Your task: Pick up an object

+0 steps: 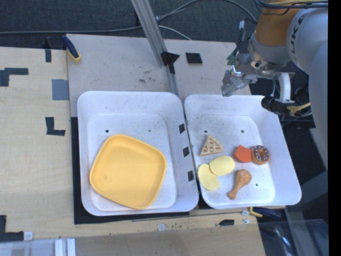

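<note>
I see both white bins (133, 103) as matt plastic, speckled with dark scuffs. Yellow plate (128, 169) smooth plastic, soft sheen. Toy foods look like plastic to me: donut (260, 154) glossy, drumstick (239, 183) matt. Table (26, 127) pale wood-grain, dull finish, patched with dark tape. Slanted rail (152, 31) brushed metal. Arm's orange band (282, 15) glossy.

Plate (128, 170) in left bin (85, 105)

A yellow plate (128, 170) lies in the left bin (85, 111). Behind that bin a slanted metal post (154, 33) rises from the desk (32, 137) (black tape marks lie to the bin's left).
</note>
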